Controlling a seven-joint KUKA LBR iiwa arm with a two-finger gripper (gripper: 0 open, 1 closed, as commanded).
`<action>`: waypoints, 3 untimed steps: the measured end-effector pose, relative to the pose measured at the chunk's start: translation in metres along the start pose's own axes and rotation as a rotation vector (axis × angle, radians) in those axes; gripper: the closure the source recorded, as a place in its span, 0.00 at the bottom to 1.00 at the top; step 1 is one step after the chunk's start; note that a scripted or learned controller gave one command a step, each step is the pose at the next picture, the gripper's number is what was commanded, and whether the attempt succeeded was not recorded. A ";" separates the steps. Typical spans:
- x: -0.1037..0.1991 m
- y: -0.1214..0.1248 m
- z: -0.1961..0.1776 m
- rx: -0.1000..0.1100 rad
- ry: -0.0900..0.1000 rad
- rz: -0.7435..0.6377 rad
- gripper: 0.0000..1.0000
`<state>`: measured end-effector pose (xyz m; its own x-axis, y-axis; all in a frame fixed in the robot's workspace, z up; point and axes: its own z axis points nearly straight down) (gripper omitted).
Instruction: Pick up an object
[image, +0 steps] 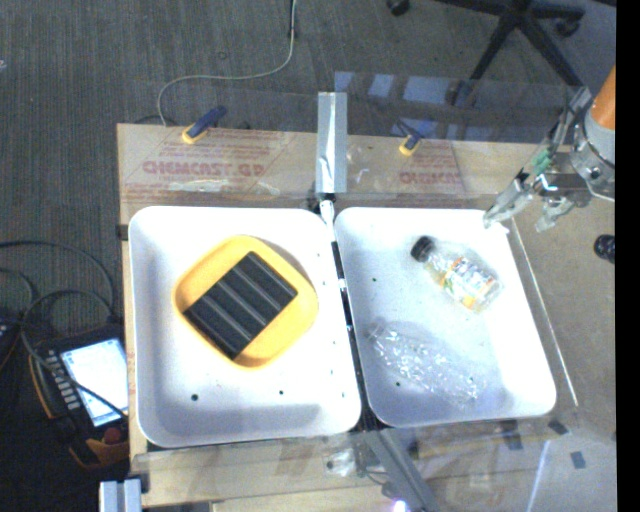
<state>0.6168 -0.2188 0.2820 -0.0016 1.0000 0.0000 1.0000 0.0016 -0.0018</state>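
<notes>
Camera view:
- Table (230, 165): brown top, faded red lettering, two shallow white bins side by side on it.
- Left bin (160, 400): holds a yellow dish (205, 280) with rounded corners, sitting a bit toward 12 o'clock of bin centre.
- Dish load: a black ribbed slab (243, 303) lying flat in it, turned diagonal, long axis roughly 2 to 8 o'clock.
- Right bin (530, 340): two items, apart from each other.
- Small bottle (458, 272): clear, black cap, yellow-orange label, lying on its side at about 1 o'clock of bin centre, cap pointing toward 10 o'clock.
- Clear plastic wrap (420, 362): crumpled, transparent, hard to read its outline, at about 6 o'clock of bin centre, below the bottle.
- Hand (520, 205): off the right bin's 1 o'clock corner, over the rim and table edge, above everything, nothing visible between the fingers.
- Hand state: fingers look spread apart, one tip pointing down toward the bin corner; touching no object.
- Arm: orange band (610, 100) visible at the frame's 2 o'clock edge.
- Clamps (203, 123): two blue-and-yellow ones on the table's 12 o'clock edge.
- Floor, 8 o'clock: a handheld pendant (85, 375) with a lit screen, cables around it.
</notes>
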 end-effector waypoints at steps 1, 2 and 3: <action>0.024 -0.016 0.156 0.001 0.000 -0.060 0.00; 0.020 -0.022 0.191 -0.012 -0.006 -0.297 0.00; 0.021 -0.021 0.182 -0.014 -0.004 -0.297 1.00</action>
<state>0.5953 -0.1975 0.1006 -0.2945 0.9556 -0.0053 0.9556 0.2945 0.0118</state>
